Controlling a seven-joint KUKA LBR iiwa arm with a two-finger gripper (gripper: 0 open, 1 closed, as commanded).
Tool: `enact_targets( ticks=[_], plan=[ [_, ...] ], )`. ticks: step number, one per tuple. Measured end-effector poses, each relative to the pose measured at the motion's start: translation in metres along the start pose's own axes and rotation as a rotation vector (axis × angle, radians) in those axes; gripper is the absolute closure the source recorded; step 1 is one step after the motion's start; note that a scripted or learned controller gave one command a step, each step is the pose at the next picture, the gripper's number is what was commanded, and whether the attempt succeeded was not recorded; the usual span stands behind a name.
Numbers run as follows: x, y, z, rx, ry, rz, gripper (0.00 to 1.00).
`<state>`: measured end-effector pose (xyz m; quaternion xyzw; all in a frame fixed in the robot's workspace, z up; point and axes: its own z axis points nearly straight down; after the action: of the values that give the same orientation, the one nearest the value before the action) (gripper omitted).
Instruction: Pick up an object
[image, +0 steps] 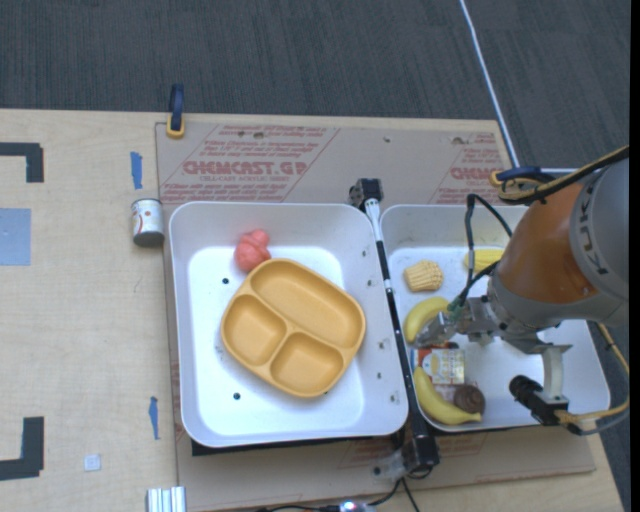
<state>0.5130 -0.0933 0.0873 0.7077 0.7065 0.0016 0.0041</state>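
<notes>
Landmark: you can place everything against the right bin (600, 395), the white tray on the arm's side of the bench.
Gripper: you see the gripper (447, 328) down inside the right bin, near its left wall, at the end of the grey arm (560, 265) with its orange band.
Jaws: you cannot tell whether they are parted or closed; the tip is small and lost among the clutter under it.
Nearest object: a yellow banana (424, 316) lies in the right bin just left of the gripper tip, close enough that you cannot tell whether they touch.
Below it: a small printed packet (447, 366) sits in the right bin just under the gripper.
Front of bin: a second banana (436, 402) curves along the right bin's near-left corner, with a brown round object (468, 400) resting against it.
Back of bin: a piece of corn (424, 274) lies toward the right bin's far-left part; another yellow object (484, 259) shows beside the arm, partly hidden.
Left of the right bin: the left bin (190, 300) touches it side by side and holds a yellow divided plate (292, 327) and a pink toy (251, 248) at the plate's far edge.
Farther left: a small metal can (147, 221) stands on the bench outside the left bin.
</notes>
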Motion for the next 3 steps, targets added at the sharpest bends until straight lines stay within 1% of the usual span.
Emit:
enact_targets(
  ticks=[1, 2, 3],
  plan=[
    [-0.0034, 0.0007, 0.0001, 0.002, 0.005, -0.002, 0.0],
    [-0.0007, -0.0008, -0.0003, -0.001, 0.001, 0.0, 0.0],
    [0.0002, 0.0005, 0.0002, 0.001, 0.001, 0.0, 0.0]
  ],
)
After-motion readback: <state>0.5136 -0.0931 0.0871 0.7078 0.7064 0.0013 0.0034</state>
